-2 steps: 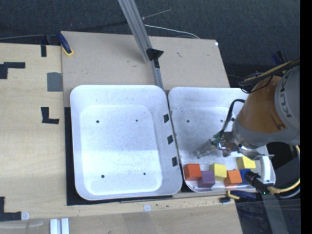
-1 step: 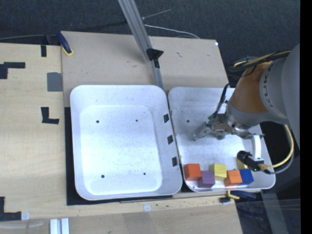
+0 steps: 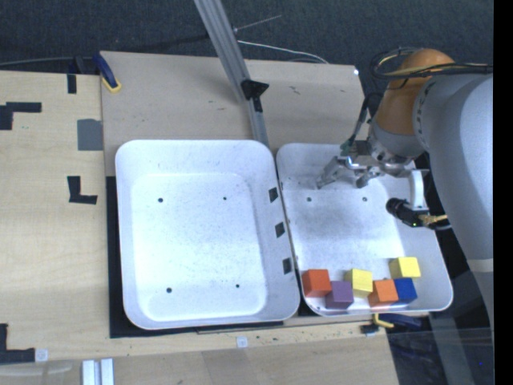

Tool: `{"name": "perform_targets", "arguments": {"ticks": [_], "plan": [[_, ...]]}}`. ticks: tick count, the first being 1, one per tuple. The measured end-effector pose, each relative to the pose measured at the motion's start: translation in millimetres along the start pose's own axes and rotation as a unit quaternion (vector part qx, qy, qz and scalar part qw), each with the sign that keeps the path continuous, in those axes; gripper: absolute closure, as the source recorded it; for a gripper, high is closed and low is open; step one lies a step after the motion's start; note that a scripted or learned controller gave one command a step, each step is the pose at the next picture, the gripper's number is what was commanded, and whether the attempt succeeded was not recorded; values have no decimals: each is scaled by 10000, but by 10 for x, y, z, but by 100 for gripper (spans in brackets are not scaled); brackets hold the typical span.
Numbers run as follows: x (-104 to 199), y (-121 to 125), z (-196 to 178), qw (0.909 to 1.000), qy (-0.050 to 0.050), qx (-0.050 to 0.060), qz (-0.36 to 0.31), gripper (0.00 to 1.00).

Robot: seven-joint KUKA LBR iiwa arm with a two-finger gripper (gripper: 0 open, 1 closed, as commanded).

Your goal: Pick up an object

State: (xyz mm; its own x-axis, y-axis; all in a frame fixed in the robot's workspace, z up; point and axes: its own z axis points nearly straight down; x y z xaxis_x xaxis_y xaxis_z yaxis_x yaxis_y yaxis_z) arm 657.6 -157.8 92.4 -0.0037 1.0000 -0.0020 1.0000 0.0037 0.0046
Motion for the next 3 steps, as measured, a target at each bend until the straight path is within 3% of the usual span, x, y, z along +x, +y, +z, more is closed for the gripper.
{"name": "perform_targets", "arguments": {"ticks": [1,2,3], "plan": [[672,154,4,10000,19,26,-18,0],[1080,-466,-1051,10000,17,1,-2,0],[-128,-567,-634,10000,-11,44,50,0]]}}
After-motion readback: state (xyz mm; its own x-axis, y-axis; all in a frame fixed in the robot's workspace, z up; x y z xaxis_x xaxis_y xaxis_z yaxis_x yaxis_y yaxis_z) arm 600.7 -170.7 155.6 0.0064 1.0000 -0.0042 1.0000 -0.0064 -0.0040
